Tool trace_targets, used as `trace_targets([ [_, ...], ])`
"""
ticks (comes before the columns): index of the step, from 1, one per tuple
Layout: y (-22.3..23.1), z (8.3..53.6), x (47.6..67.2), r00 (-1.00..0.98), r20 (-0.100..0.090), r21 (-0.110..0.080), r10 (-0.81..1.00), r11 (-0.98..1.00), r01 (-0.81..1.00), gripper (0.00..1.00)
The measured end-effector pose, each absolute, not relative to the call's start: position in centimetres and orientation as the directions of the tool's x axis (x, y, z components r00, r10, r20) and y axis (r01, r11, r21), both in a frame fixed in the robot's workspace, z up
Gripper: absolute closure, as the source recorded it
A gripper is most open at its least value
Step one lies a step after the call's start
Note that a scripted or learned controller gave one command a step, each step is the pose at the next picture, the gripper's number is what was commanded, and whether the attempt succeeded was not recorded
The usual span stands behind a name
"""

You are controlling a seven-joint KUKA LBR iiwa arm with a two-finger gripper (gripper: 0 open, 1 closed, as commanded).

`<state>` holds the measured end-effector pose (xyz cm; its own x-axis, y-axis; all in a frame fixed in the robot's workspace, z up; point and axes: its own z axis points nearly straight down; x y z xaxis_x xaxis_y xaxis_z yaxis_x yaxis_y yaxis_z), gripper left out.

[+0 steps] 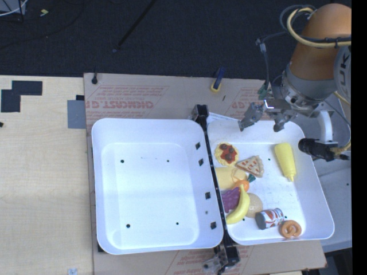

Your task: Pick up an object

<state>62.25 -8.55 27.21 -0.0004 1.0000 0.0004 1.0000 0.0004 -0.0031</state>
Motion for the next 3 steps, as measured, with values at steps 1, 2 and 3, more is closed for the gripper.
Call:
trace_targets([
  [1,-1.4,18.1,64.3,-0.006,0.003,-0.01,1.0,0.006,1.0,0.0],
  [2,-2.4,41.1,64.5,-0.002,-0.001,0.017,1.0,0.002,1.0,0.0],
  [3,7.8,25.3,63.7,-0.009,0.002,-0.019,1.0,0.009,1.0,0.0],
])
